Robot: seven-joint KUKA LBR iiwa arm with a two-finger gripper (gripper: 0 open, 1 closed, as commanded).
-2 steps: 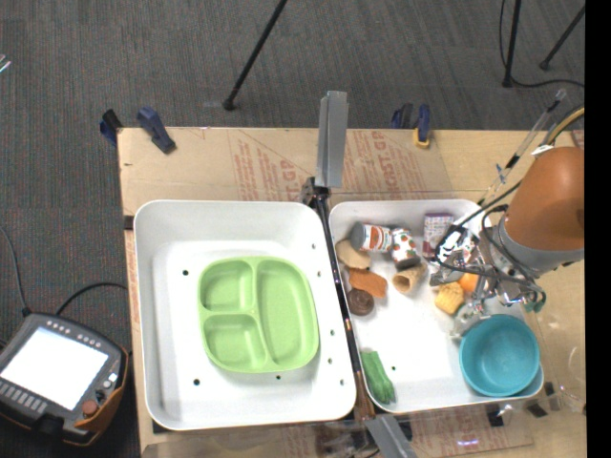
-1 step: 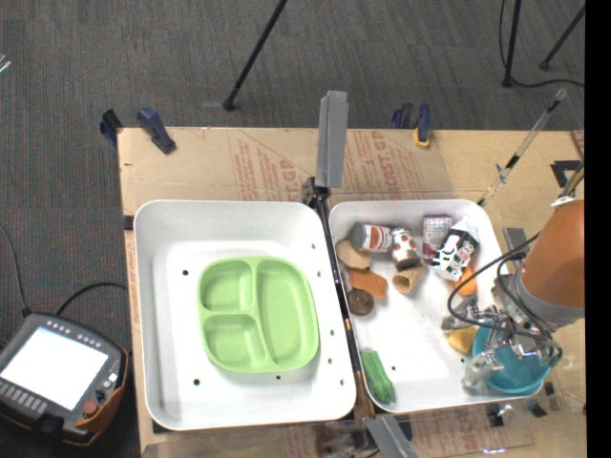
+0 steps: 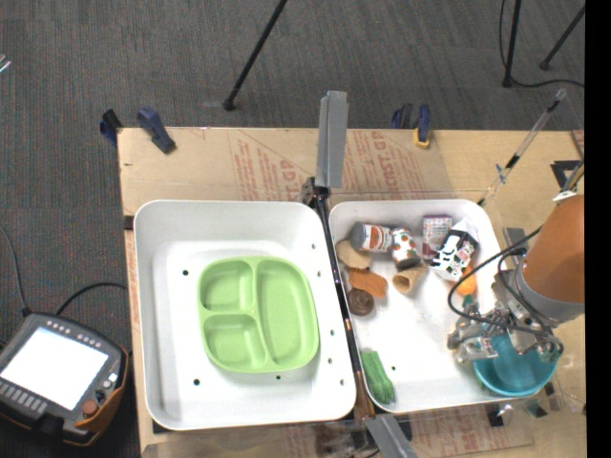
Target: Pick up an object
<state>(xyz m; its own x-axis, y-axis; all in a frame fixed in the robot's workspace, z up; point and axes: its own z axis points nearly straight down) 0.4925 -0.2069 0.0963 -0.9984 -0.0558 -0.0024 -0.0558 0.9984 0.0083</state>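
Note:
My gripper hangs low at the right bin's right side, right over the near rim of a blue bowl in the bin's front right corner. An orange piece lies just behind the gripper. Along the bin's back lie a tipped can, a small pink-topped cup and a black-and-white patterned toy. Toward the left are a tan cone-like piece, an orange-brown piece, a dark brown round piece and a green oblong.
The left bin holds a green divided plate. A grey post stands at the back between the bins. Cables loop around the wrist. A teach pendant lies on the floor at the left.

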